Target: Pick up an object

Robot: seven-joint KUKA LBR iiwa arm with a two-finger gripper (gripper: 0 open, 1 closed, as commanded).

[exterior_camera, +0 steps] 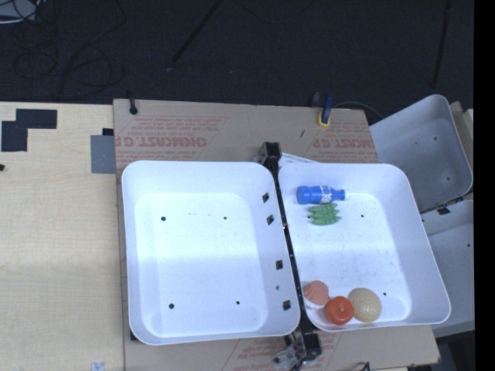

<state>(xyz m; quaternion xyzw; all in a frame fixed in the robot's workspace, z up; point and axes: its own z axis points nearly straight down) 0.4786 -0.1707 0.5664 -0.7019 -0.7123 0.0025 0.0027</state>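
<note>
We see right bin (410,230) holding blue bottle (319,195) with green toy (325,214) just below, upper left of bin; pink shell (315,291), red ball (339,310), beige ball (365,304) clustered at bottom edge; gripper state: we cannot tell

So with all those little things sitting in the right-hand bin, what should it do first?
Probably reach over the right bin and come down on the blue bottle. It lies on its side near the far wall, apart from the red ball and its close neighbours.
</note>
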